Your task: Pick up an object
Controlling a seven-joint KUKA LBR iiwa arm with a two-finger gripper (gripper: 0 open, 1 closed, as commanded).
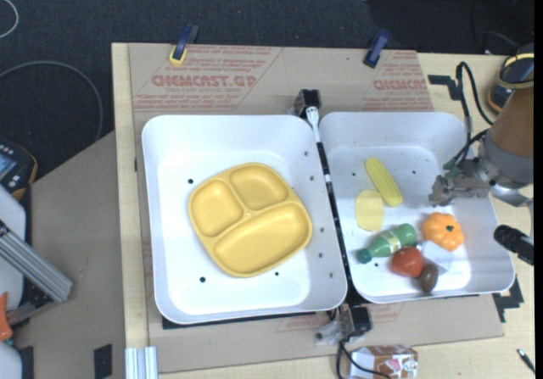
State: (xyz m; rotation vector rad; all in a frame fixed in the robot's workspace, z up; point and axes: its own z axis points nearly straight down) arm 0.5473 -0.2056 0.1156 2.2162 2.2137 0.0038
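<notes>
Two smooth white bins: we see a glossy yellow divided plate (249, 218) left; right, corn (383, 181), bottle (389, 242), orange pumpkin (443, 231) just below the gripper (447, 186), whose state we cannot tell.

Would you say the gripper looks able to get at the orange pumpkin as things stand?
Probably yes. The gripper sits just above the orange pumpkin in the right bin, nothing lies between them, and the pumpkin's top is uncovered, though the red tomato crowds one side.
</notes>
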